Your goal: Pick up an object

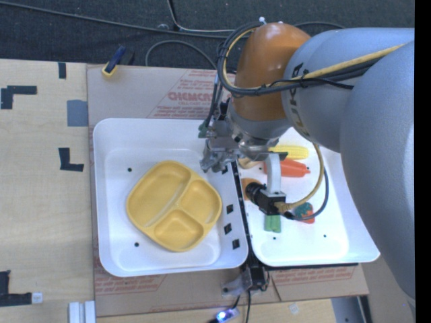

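A yellow divided plate [174, 204] lies in the left bin [111, 180]. My gripper [215, 159] hangs over that bin's right side, just above the plate's far right rim, and nothing can be seen held in it. In the right bin [337, 237] there are a yellow piece [293, 152], an orange carrot-like piece [295, 169], a small green block [272, 223] and a teal and red toy [305, 212]. The arm's wrist covers the far left part of the right bin.
The two bins meet at a raised divider [237, 214] right below the gripper. They rest on a cardboard sheet [155, 93] on the wooden bench. A yellow and blue object [113, 62] lies at the cardboard's far left corner.
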